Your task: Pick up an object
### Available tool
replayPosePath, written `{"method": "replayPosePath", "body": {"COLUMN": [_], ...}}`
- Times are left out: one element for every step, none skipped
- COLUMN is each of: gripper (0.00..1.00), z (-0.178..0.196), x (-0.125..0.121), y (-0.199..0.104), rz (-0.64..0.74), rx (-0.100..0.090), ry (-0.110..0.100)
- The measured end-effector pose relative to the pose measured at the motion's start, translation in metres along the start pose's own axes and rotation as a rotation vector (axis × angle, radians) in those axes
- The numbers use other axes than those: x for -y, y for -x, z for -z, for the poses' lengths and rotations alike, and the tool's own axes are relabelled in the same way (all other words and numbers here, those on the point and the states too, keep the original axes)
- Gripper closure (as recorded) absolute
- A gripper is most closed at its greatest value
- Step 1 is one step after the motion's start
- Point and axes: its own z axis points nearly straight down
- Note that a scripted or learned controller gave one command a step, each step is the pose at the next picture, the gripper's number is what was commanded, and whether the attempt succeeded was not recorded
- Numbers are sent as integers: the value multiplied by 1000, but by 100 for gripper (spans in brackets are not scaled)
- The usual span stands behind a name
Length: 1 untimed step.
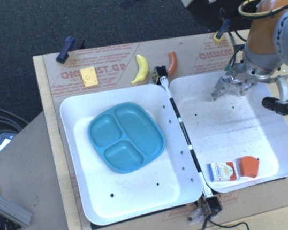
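While a blue tray [126,136] lies tilted in the left bin [81,165], a banana [139,69] and a sausage [171,63] rest outside on the board behind both bins, beyond the arm's likely working area. In the right bin [279,144], a small carton [234,170], white and orange, sits at the near wall, the likeliest thing to pick. The gripper [230,86] hangs over that bin's far end, well apart from the carton, holding nothing; its finger spread cannot be told.
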Motion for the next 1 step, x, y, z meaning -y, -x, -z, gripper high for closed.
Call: {"method": "replayPosePath", "body": {"gripper": [100], "z": [11], "x": [-1], "y": [0], "rz": [1], "rx": [2], "ry": [2]}}
